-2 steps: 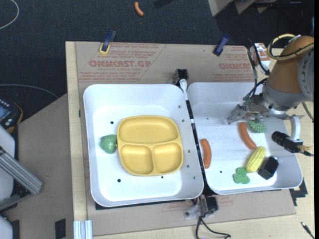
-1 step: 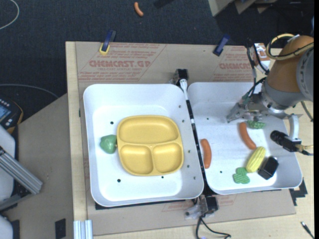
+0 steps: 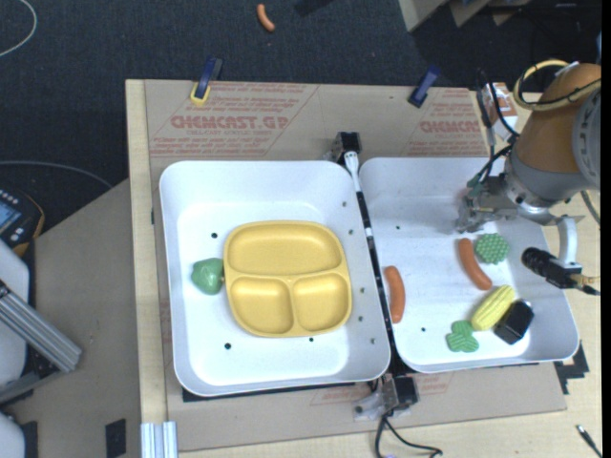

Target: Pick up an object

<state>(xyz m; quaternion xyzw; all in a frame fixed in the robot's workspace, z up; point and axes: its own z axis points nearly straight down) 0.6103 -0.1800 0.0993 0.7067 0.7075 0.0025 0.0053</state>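
Over right bin's [image 3: 420, 346] far right edge | gripper [image 3: 474, 214] opening: cannot tell, nothing seen held | descend squarely astride sausage [image 3: 474, 262], clear of green ball [image 3: 493, 248]

- I see a brown cardboard sheet with red print [image 3: 239, 113] under the two bins.
- A blue and yellow clamp [image 3: 204, 81] grips its top edge.
- A small orange thing [image 3: 265, 17] lies on the dark floor.

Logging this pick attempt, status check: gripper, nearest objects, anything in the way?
Gripper low over right bin, near its back wall. Closest: green round toy, orange sausage, both lying free. Nothing blocking them.
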